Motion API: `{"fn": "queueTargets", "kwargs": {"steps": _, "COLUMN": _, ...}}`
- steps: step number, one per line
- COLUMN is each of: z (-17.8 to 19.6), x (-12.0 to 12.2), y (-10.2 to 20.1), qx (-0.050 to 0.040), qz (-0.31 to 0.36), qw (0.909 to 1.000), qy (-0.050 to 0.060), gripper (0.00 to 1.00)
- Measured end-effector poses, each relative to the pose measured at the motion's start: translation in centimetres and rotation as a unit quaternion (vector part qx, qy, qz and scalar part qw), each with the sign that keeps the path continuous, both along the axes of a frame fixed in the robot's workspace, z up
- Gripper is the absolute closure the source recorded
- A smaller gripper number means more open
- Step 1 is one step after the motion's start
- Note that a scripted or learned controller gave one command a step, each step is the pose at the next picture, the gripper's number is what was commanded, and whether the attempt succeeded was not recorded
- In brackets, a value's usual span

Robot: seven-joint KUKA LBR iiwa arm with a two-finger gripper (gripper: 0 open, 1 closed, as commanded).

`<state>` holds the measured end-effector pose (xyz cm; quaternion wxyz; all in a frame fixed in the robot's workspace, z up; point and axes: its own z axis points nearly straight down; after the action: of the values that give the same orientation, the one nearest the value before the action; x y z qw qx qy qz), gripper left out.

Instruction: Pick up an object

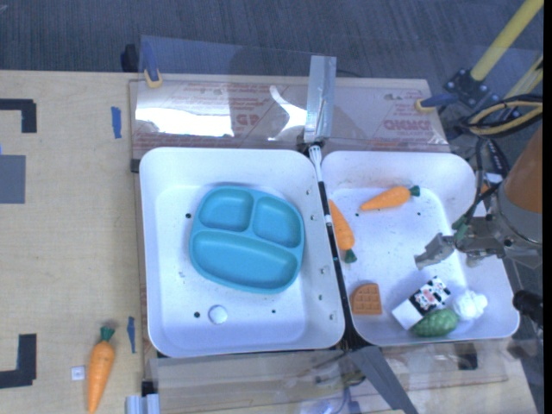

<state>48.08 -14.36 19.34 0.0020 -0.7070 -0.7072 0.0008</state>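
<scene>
The right bin point(457, 175) holds several toy objects. An orange carrot point(386, 198) lies near its far wall, and a second carrot point(341, 228) rests against its left wall. A brown waffle piece point(366, 299) sits near the front left. At the front right a white and black box point(424, 301), a green leafy item point(434, 323) and a small white piece point(471, 304) lie bunched together. My gripper point(444, 245) hangs over the right side of this bin, just above that cluster, with nothing visibly in it.
The left bin point(164, 231) carries a blue divided plate point(248, 239) and a small white disc point(217, 315). Another carrot point(101, 366) lies on the wooden bench outside the bins at the front left. Cables and a yellow pole point(509, 33) stand at the far right.
</scene>
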Motion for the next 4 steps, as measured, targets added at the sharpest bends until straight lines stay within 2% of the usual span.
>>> {"fn": "queueTargets", "kwargs": {"steps": 1, "z": -3.6, "x": 7.7, "y": 3.3, "qx": -0.0005, "qz": -0.026, "qw": 0.9997, "qy": -0.001, "gripper": 0.0}}
{"fn": "queueTargets", "kwargs": {"steps": 2, "z": -10.7, "x": 18.3, "y": -2.1, "qx": -0.0017, "qz": -0.071, "qw": 0.9975, "qy": -0.004, "gripper": 0.0}}
{"fn": "queueTargets", "kwargs": {"steps": 3, "z": -10.9, "x": 16.5, "y": -0.5, "qx": -0.0002, "qz": 0.022, "qw": 0.9998, "qy": -0.001, "gripper": 0.0}}
{"fn": "queueTargets", "kwargs": {"steps": 4, "z": -9.9, "x": 16.4, "y": -0.7, "qx": -0.0017, "qz": 0.021, "qw": 0.9998, "qy": 0.001, "gripper": 1.0}}
